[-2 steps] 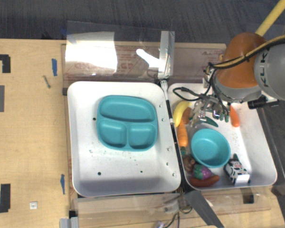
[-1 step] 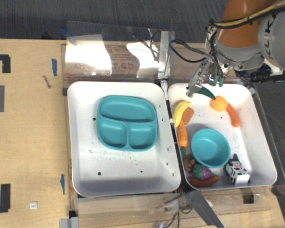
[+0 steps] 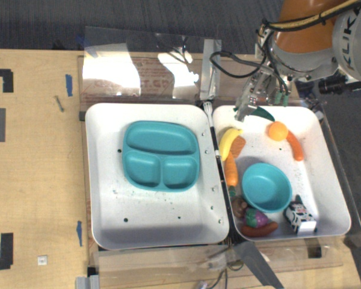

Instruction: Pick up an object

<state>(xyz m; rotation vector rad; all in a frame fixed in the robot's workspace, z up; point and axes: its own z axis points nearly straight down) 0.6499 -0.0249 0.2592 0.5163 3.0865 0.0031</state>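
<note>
Arm (image 3: 316,26) hangs over the far edge of the right bin (image 3: 331,161). Left bin (image 3: 102,161) beside it holds a teal divided tray (image 3: 161,155). Inside the right bin: teal bowl (image 3: 266,187) in the middle, banana (image 3: 228,141) at far-left corner, carrot (image 3: 231,170) left of the bowl, orange ball (image 3: 277,130) behind the bowl, small printed cube (image 3: 301,217) at near-right. Gripper (image 3: 248,109) sits at the bin's far rim above the banana; cannot tell its spread, nothing seen pinched.
</note>
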